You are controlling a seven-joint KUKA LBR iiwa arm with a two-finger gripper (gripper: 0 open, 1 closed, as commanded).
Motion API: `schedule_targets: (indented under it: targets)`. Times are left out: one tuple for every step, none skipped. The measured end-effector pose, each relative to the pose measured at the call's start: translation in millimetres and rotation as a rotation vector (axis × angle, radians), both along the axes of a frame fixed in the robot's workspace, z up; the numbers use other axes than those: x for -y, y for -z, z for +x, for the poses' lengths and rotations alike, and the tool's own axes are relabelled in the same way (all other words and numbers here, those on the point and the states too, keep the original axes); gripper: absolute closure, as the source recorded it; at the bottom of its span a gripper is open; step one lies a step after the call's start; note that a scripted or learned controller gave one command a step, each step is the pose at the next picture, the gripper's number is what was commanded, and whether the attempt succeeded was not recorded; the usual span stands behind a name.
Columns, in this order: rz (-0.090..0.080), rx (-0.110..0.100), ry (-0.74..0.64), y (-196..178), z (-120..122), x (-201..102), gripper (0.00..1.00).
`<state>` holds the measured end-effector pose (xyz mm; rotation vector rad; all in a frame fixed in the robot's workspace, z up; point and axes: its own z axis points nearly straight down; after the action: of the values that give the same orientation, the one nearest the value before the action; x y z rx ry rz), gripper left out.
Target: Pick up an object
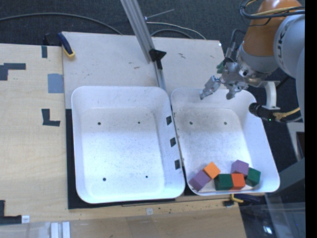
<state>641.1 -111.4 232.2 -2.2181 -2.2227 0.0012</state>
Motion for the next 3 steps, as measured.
schedule_targets:
  targets:
    - [0.002, -0.001, 0.001, -17.3, -40.3, -13.0, 0.0]
    - [0.002, -0.013, 0.004, 110.9, -145.5, -17.4, 0.0]
    - [0.001, 0.007, -0.005, -16.1, -146.5, -90.0, 0.0]
